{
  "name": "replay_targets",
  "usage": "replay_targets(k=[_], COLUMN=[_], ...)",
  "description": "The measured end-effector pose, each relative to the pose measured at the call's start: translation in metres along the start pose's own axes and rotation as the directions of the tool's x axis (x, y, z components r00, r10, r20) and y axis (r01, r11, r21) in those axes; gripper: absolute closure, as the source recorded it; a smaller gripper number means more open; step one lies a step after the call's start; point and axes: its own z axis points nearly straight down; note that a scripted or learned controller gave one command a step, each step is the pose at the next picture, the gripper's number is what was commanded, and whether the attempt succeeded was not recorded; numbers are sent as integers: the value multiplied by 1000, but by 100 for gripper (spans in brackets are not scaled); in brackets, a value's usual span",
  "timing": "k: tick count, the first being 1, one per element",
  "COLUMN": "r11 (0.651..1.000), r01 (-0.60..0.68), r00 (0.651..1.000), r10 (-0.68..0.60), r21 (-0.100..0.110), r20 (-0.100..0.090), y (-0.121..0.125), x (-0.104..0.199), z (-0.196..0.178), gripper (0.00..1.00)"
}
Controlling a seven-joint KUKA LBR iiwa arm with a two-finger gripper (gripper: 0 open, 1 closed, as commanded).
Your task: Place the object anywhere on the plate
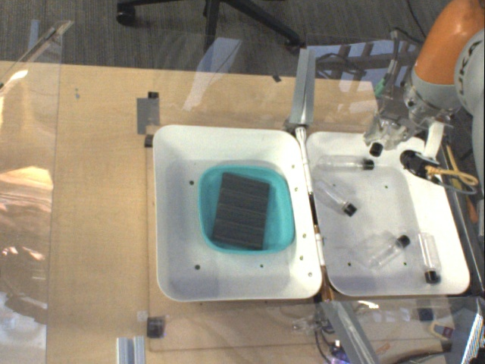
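Two-finger metal claw point(385, 131), grip state indeterminate; dark ribbed rectangular block point(241, 211) on square teal plate point(283, 203), far to claw's left.

Matt ribbed dark block point(241, 211) lies on glossy teal plastic plate point(283, 218).

- I see grey carpet floor point(91, 32) across the twelve o'clock edge.
- A black office chair base point(208, 2) with splayed legs stands at about twelve o'clock.
- A pale wooden bench top point(83, 226) fills nine o'clock.
- A clear plastic sheet point(23, 188) glints at nine.
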Motion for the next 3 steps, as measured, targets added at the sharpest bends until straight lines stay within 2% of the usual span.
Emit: replay_targets(k=[1, 2, 3], r11=[994, 939, 788], r01=[109, 344, 616], r00=[994, 939, 788], r10=[-109, -344, -616], r21=[2, 1, 0], r20=[-3, -3, -4], y=[-80, -100, -136], x=[28, 85, 147], z=[5, 11, 10], gripper=[100, 100, 100])
